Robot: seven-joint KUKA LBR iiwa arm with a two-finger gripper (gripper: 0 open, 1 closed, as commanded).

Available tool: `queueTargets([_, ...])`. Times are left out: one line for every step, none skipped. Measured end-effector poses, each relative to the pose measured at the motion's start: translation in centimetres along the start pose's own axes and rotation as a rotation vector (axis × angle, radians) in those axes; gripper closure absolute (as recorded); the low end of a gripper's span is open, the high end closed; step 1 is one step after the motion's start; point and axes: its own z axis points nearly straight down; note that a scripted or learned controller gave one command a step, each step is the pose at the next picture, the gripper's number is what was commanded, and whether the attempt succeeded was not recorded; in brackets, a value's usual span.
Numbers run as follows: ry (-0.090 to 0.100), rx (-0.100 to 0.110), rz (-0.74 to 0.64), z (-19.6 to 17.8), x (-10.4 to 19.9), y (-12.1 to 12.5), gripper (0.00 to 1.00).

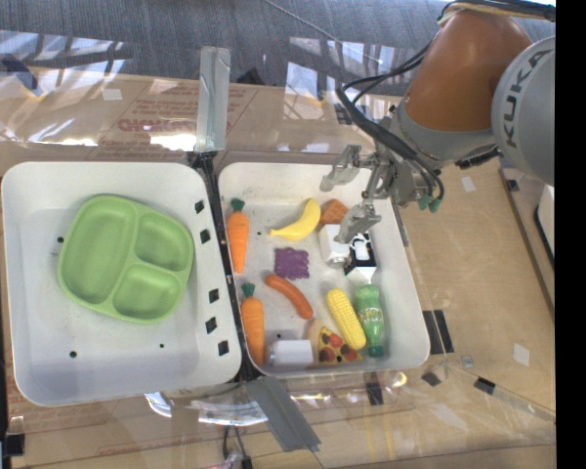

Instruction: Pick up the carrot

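The bench carried two white bins side by side. The left bin held a green divided plate lying flat, and nothing else could be made out in it.

The right bin held the toy food. One carrot lay along the bin's left wall near the top, green end up. A second carrot lay below it against the same wall. Between them and the right wall were a banana, a purple piece, a red-orange sausage, a corn cob, a green bottle just beside the corn, a white block and a small red and yellow item at the lower edge.

The arm's gripper hung over the upper right part of the right bin, near a small orange piece and a black and white object. Its fingers stood spread apart, with nothing seen between them. Both carrots lay well apart from the gripper, untouched.
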Motion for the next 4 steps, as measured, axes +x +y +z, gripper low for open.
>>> queueTargets([0.005, -0.001, 0.626, 10.5, 0.8, 1.6, 0.0])
queueTargets([-0.001, 0.0, 0.699, 15.2, -3.7, 4.9, 0.0])
queueTargets([-0.003, -0.001, 0.69, 14.1, -3.9, 5.2, 1.0])
queueTargets([-0.007, -0.006, 0.633, 4.8, -3.0, 15.1, 1.0])
